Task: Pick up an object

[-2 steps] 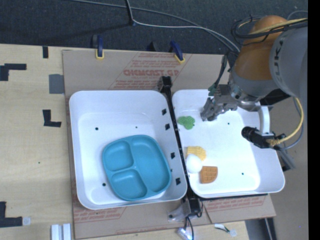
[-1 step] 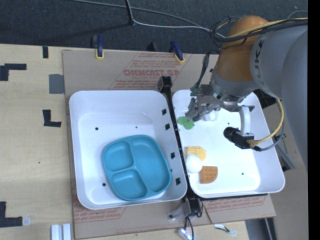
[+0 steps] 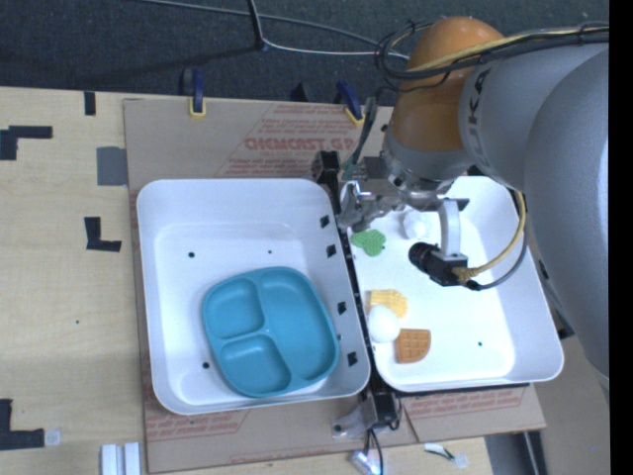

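Observation:
My gripper (image 3: 368, 209) hangs low over the far left corner of the right bin (image 3: 495, 359), under the grey wrist and orange band. A small green object (image 3: 371, 242) lies just below it on the bin floor. A white object (image 3: 415, 226) sits beside the gripper, to its right. Nearer the front of the same bin lie a yellow waffle-like piece (image 3: 388, 301), a white egg-shaped object (image 3: 383, 325) and an orange-tan piece (image 3: 413, 344).
A blue divided plate (image 3: 267, 331) lies in the left bin (image 3: 168, 226). Both bins rest on a cardboard sheet (image 3: 267, 137). A black cable and sensor (image 3: 440, 263) dangle from the wrist over the right bin. The arm's bulk covers the right bin's far side.

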`<state>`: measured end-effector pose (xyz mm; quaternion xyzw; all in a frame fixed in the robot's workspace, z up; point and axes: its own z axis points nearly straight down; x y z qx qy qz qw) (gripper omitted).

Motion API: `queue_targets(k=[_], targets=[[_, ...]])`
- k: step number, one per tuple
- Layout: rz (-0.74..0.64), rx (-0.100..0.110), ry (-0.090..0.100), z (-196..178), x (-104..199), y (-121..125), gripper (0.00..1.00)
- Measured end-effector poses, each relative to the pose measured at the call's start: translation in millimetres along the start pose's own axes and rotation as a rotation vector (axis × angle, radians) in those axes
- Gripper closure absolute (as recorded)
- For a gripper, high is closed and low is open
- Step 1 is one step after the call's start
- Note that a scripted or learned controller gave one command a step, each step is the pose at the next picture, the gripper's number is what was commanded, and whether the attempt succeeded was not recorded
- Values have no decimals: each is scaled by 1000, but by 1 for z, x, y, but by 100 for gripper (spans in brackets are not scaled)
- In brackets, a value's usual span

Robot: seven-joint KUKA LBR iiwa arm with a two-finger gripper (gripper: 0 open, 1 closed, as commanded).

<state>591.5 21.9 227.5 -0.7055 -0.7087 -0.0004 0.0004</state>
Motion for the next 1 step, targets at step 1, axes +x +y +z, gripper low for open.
queue_targets(k=[1], targets=[[1, 2, 0, 10, 48, 7, 100]])
